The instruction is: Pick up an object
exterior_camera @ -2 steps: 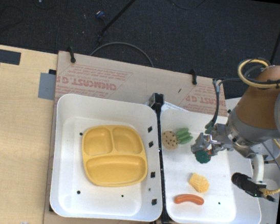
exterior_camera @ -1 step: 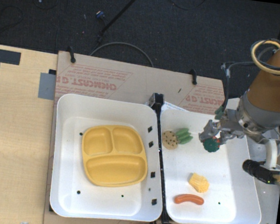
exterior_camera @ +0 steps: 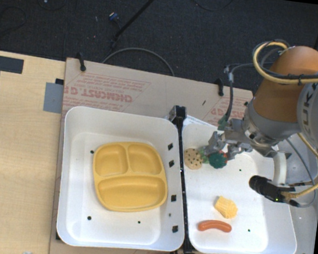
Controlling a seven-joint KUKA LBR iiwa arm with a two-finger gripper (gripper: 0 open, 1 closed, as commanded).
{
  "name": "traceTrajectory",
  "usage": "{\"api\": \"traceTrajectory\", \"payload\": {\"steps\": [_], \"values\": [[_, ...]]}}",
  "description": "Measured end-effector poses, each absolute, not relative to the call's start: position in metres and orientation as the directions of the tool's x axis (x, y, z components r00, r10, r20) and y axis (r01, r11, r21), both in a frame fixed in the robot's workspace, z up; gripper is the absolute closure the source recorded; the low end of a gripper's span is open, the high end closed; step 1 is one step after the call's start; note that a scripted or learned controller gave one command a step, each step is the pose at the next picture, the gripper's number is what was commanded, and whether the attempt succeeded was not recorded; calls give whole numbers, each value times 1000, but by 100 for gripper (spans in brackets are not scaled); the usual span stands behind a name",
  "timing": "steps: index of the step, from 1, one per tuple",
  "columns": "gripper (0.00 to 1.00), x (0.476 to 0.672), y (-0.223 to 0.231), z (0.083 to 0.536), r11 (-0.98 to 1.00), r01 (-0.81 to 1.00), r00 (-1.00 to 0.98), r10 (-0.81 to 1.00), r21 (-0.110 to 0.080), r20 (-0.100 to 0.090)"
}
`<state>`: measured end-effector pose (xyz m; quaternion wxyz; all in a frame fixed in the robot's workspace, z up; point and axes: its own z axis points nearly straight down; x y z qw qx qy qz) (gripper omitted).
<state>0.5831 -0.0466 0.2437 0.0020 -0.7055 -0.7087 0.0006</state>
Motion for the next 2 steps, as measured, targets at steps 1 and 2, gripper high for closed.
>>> {"api": "traceTrajectory", "payload": {"steps": [1, 2], "values": [[100, 581, 8, 232, 5, 1000, -5, 1000, -6, 2], [100, 589, 69, 237, 6, 1000, -6, 1000, -3, 2]]}}
